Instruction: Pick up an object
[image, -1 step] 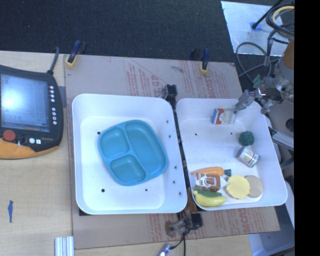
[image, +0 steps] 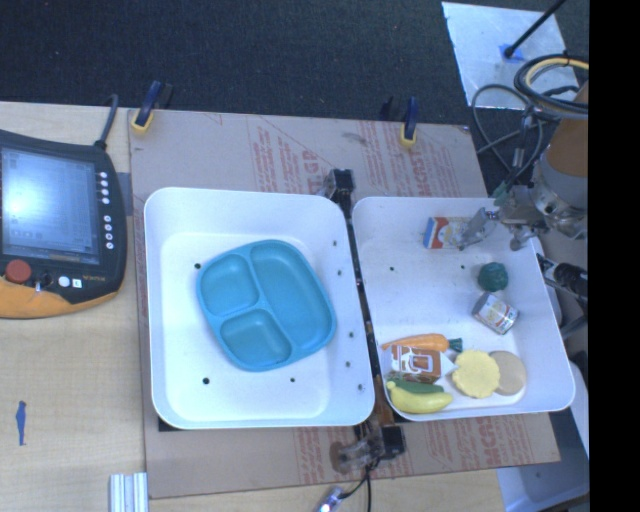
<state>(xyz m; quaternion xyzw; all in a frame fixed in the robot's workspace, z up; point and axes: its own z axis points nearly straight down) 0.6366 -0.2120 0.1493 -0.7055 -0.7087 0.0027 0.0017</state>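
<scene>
My gripper (image: 495, 238) hangs over the far part of the right bin (image: 560, 395), open, with bare bin floor showing between its fingers. A small red, white and blue carton (image: 435, 232) lies just left of the left finger. Below the gripper sit a dark green ball (image: 492, 276) and a silver can (image: 495, 313). Along the bin's near edge lie a carrot (image: 425, 343), an orange packet (image: 413, 362), a banana (image: 418, 398), a yellow disc (image: 475, 374) and a tan disc (image: 508, 372).
The left bin (image: 170, 400) holds a blue divided plate (image: 265, 303). A teach pendant (image: 55, 230) rests on the bench at the far left. Cables (image: 520, 100) and the arm's base crowd the upper right.
</scene>
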